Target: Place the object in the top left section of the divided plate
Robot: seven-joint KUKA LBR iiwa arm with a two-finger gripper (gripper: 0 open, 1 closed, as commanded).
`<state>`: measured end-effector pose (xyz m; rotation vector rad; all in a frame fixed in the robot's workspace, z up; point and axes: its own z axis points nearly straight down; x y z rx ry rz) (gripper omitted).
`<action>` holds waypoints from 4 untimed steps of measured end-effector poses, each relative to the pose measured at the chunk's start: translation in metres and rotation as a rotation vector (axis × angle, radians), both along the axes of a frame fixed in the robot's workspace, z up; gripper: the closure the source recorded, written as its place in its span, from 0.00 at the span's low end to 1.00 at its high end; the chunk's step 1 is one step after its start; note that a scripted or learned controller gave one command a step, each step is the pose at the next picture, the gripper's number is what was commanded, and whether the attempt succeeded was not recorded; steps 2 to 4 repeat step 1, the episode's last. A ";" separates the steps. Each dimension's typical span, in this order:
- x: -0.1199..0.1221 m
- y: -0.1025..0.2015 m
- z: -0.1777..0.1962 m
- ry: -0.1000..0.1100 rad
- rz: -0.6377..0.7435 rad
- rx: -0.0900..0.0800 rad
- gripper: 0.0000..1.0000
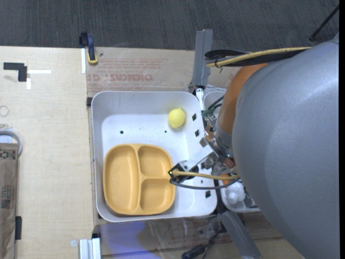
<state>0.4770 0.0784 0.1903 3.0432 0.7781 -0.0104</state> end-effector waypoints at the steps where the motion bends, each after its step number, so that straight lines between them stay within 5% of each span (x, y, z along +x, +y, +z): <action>1: -0.001 0.035 -0.100 0.001 -0.205 -0.001 1.00; 4: -0.001 0.035 -0.100 0.001 -0.205 -0.001 1.00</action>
